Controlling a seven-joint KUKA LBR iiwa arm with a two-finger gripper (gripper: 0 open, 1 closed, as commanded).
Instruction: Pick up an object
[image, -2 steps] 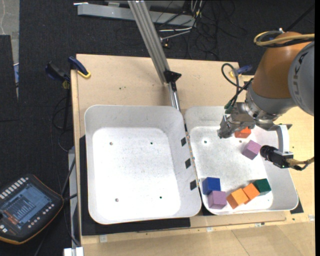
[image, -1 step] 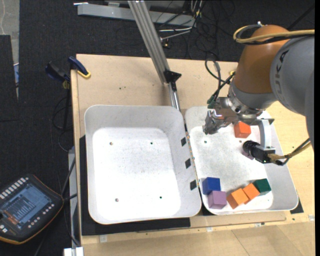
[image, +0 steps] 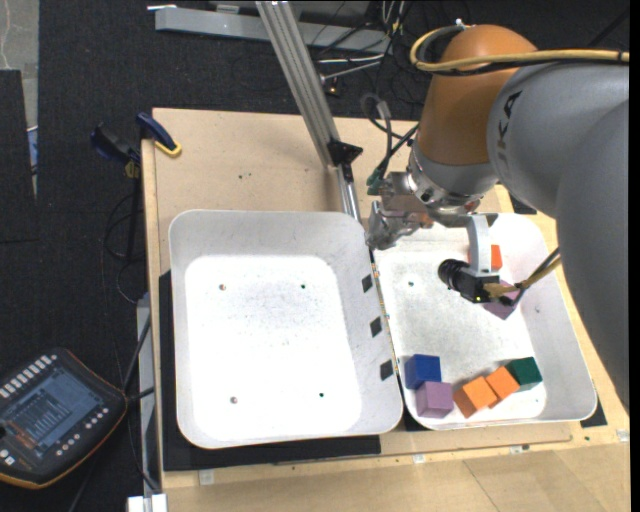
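Camera view: the gripper hangs over the upper left corner of the right bin, and whether it is open or closed I cannot tell. The blocks lie well apart from it along the near wall: blue block, purple block, orange block, green block.

Fixed overhead cam, slanted, both bins.

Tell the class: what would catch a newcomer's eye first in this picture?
The big grey arm with its orange band looms over the right bin from the upper right. Next, a bright cluster of blocks along that bin's near edge: blue block, purple block, orange block, green block.
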